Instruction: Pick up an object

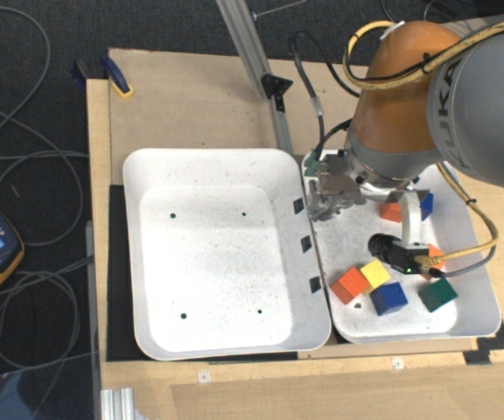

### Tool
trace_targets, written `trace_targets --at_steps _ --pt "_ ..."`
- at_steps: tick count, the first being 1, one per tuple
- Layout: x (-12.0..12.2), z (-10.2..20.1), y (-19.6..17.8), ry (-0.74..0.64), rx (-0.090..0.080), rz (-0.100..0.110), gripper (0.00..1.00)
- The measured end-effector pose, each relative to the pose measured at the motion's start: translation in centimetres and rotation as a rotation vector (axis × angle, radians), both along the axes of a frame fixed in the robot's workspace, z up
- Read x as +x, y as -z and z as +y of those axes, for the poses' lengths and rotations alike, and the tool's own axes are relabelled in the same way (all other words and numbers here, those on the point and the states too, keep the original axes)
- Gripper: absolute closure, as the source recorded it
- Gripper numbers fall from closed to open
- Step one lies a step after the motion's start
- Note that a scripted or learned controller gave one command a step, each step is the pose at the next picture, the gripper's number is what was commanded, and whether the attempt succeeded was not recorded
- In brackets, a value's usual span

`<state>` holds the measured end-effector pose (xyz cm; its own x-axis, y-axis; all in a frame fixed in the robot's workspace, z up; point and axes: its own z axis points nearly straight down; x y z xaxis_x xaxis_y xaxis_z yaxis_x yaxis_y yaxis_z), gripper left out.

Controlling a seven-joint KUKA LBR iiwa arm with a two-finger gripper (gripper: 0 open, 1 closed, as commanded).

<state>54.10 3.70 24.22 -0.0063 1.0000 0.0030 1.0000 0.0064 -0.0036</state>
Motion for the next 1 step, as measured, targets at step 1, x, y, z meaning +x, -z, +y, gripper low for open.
trace_targets --at_steps 1 --pt "-0.92 4.49 0.48 0.000 0.000 0.000 1.00"
